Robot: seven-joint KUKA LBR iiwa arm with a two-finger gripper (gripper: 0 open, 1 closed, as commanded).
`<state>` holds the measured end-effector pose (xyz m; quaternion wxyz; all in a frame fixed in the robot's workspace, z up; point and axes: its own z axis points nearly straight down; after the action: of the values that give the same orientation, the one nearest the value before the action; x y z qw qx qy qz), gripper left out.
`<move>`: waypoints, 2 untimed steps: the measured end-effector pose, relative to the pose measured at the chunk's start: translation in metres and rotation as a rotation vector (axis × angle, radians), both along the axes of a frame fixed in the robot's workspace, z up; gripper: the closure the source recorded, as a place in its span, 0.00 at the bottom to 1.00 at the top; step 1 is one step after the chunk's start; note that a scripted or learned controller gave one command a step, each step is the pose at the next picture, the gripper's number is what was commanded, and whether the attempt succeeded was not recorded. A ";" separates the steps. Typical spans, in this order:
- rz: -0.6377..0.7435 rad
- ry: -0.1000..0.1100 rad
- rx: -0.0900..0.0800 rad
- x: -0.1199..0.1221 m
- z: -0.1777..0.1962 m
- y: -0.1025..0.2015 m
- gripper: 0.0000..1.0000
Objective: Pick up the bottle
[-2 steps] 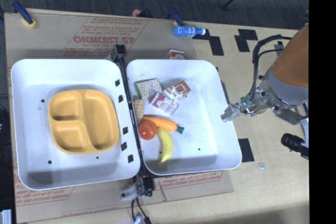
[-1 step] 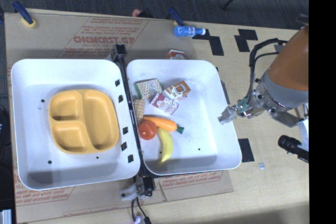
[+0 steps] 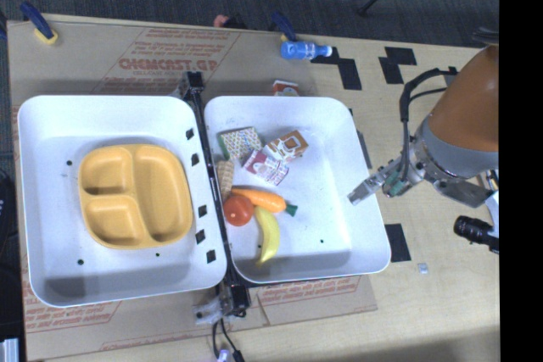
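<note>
Lying on its side on the bench beyond the right bin [image 3: 361, 131], the blue bottle [image 3: 301, 51] is looking light and slippery, best grasped mid-body; the gripper [image 3: 373, 186] is hovering at that bin's right edge, its state impossible to tell.

Yellow tray [image 3: 136, 195] in left bin [image 3: 38, 119]; banana [image 3: 269, 236] right

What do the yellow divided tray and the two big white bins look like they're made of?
Yellow divided tray: probably molded plastic, matte, with smooth rounded compartments. Left white bin and right white bin: apparently thin formed plastic, slightly glossy, with soft curved rims; could be coated metal.
</note>
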<state>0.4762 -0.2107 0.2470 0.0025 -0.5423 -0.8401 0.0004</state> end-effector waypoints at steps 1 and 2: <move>0.202 -0.002 0.000 0.000 0.000 0.069 1.00; 0.284 -0.005 -0.002 0.000 0.000 0.008 1.00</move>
<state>0.4766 -0.2028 0.2471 -0.0002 -0.4180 -0.9084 0.0005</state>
